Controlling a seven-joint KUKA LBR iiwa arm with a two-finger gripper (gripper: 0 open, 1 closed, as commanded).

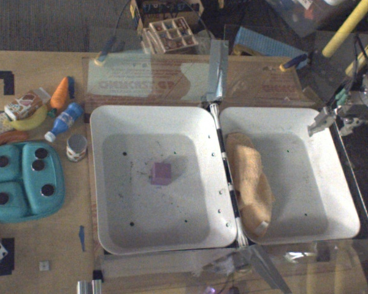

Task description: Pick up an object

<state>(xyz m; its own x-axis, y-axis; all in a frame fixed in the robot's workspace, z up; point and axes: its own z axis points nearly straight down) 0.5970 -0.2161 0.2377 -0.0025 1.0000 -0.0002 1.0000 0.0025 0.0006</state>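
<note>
camera view looks down on two white bins sitting side by side on a wooden bench. left bin (104, 133) has one small purple block (161, 173) lying flat near its middle, with a few dark specks on the floor around it. right bin (337, 182) has a long tan bread roll (249, 182) lying along its left wall, close to the edge where the two bins meet. gripper (324, 120) sits over the top right corner of the right bin, well apart from the roll and the block, and nothing is between its fingers; i cannot tell if it is apart or together. left of the bins is a teal tray (21, 179) with round dark holes in it. near that are a small grey cup (76, 147), a blue bottle (64, 121) on its side, an orange carrot toy (61, 92) and a yellow banana (29, 121). behind the bins lies a flat sheet of brown cardboard (147, 81), and past it a small box with little squares inside (172, 32). a yellow pole (351, 22) leans at the top right.
</note>
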